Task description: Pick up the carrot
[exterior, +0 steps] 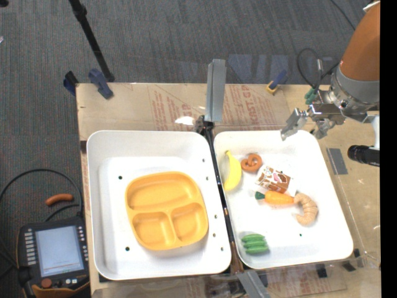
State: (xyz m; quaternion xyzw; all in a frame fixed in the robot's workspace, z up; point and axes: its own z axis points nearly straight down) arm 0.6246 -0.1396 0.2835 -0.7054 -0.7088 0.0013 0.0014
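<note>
The carrot (278,198) is small and orange with a green stub on its left end. It lies flat in the middle of the right bin (332,231), touching a shrimp (306,208) on its right and a brown-and-white packet (273,179) just above it. My gripper (307,127) hangs over the bin's far right corner, well above and to the right of the carrot. Its two fingers stand apart with nothing between them.
The right bin also holds a banana (232,171), a pretzel (251,162) and a green bean pod (254,243). A yellow divided plate (166,210) sits in the left bin (102,160). A metal post (215,95) rises between the bins at the back.
</note>
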